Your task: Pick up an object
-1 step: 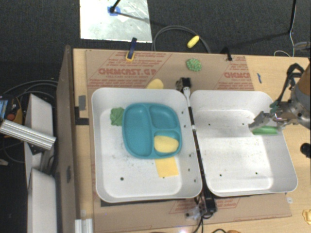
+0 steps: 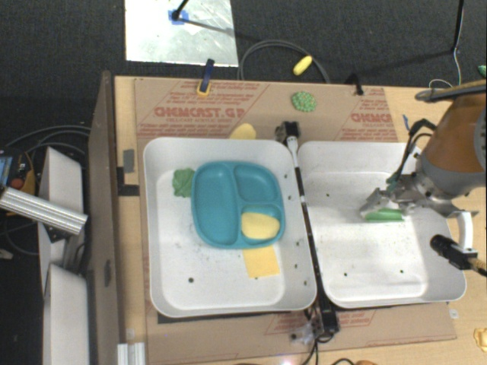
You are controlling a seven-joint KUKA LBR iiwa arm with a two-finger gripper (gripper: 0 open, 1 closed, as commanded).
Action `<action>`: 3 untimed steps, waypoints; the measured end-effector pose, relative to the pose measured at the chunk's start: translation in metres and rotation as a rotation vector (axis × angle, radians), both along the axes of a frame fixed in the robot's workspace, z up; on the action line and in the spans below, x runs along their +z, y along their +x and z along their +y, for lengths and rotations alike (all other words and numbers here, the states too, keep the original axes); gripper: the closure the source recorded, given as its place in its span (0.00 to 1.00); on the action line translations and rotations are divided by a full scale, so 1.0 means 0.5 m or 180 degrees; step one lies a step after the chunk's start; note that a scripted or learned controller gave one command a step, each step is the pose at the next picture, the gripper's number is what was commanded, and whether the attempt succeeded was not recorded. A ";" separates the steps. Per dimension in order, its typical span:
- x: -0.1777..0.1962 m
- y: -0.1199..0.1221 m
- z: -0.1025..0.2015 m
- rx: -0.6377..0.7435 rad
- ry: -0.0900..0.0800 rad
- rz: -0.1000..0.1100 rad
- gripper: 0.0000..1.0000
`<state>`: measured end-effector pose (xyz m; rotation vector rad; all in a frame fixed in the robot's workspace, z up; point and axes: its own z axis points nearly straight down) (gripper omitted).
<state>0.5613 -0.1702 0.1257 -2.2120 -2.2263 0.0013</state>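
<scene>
Green stick [image 2: 384, 215] lies in the right bin [image 2: 365, 280], under the gripper [image 2: 380, 201], whose grasp I cannot tell; the left bin [image 2: 163, 226] holds a blue divided plate [image 2: 221, 204].

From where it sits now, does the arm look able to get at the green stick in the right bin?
Probably yes: the gripper is right above the green stick, with bare bin floor around it.

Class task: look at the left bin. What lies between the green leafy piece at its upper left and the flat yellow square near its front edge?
In the camera view, the teal divided plate lies between the green leafy piece and the yellow square; a yellow oval piece sits in the plate's lower right compartment.
</scene>
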 end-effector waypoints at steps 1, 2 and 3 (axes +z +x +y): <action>-0.086 0.051 -0.029 -0.0002 -0.0012 -0.0020 0.00; -0.060 0.051 -0.028 0.0001 -0.0010 -0.0027 1.00; 0.013 0.117 0.057 0.0006 -0.0006 -0.0027 1.00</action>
